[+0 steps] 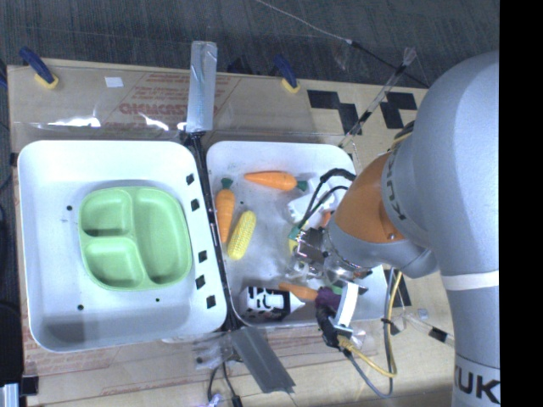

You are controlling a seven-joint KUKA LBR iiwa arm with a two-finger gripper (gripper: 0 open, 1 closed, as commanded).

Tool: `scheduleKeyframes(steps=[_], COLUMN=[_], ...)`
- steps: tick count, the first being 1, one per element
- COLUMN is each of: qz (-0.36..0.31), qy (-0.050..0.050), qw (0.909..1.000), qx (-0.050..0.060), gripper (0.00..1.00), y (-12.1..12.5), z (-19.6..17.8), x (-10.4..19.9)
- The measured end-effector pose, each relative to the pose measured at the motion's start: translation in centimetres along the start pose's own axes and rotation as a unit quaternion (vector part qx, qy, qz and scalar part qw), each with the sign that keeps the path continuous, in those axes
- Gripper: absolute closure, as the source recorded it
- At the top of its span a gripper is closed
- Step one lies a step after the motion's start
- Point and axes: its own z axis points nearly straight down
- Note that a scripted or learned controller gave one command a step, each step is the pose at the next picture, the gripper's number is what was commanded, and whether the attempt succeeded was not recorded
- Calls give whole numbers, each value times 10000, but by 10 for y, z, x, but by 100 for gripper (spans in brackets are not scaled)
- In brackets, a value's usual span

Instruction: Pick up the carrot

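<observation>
Arm: big grey arm (458,168) with an orange band (373,206), closest to the camera, coming in from the right and bending down into the right bin.
Tool: the tool (327,291) hangs low over the near right part of the right bin. Wires and arm parts cover its tip, so I cannot tell how it is set or if it has anything.
Carrots: one carrot (271,180) lies flat near the far wall of the right bin. A second carrot (224,213) lies by the left wall, just beside the corn. A third orange piece (299,292) that looks like a carrot lies right by the tool.
Corn: yellow corn (242,233) lies in the middle of the right bin.
Black and white thing: a small thing (267,301) sits at the near edge of the right bin.
Right bin: white bin (254,153) on the tabletop.
Left bin: white bin (42,227) holding a green plate (134,237) with three parts.
</observation>
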Motion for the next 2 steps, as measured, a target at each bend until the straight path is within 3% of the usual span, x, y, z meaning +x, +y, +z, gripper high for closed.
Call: scheduleKeyframes(steps=[1,2], qz=[-50,698], qy=[6,-2], qw=[10000,9976], qx=[17,-4], gripper=[100,100], y=[0,-10], z=[-9,-45], x=[1,21])
